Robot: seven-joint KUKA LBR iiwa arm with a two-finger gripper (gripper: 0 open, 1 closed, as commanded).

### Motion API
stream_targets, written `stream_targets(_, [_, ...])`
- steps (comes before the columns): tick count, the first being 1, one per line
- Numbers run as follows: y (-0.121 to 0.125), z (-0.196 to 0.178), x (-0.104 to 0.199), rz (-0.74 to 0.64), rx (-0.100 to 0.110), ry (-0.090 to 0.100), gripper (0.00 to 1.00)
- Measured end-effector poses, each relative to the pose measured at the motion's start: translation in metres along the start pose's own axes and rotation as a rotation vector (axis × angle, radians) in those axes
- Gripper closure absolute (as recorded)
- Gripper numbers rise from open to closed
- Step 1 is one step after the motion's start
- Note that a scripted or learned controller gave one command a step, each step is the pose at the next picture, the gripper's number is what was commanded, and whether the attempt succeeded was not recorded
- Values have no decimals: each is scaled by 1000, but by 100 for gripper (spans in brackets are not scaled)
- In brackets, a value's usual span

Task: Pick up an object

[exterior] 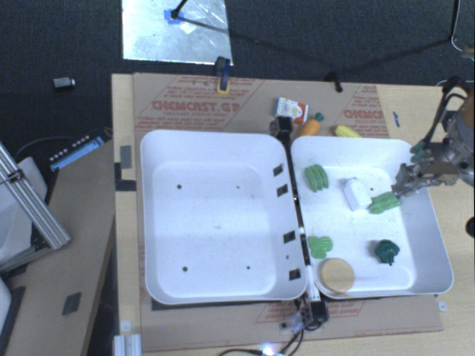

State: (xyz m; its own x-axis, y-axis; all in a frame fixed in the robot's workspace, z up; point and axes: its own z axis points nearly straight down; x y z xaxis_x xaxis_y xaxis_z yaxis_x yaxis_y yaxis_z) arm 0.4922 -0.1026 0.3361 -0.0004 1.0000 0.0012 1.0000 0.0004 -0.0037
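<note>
Cardboard-lined counter [185,102] carries two white bins; the right bin [434,262] holds the toys. Near its right edge the gripper [404,186] hangs, whether spread or pressed together cannot be told. A light green piece [384,202] lies just left-below it, long axis roughly crosswise.

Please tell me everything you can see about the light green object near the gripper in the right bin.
The light green object is small, oblong and ridged, plastic-looking, like a toy vegetable. It lies slantwise in the right bin, beside a white block. The gripper is at its upper right end; contact is unclear.
</note>
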Motion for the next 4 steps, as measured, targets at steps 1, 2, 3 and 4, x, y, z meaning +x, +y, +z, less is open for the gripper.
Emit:
stream_targets(1, [31,-43,-2,-5,-11,-3,100])
stream_targets(2, [63,-61,10,-5,-10,-3,100])
stream_targets(3, [48,-47,44,-6,-4,0,100])
stream_targets(4, [76,-47,75,-7,-8,-2,100])
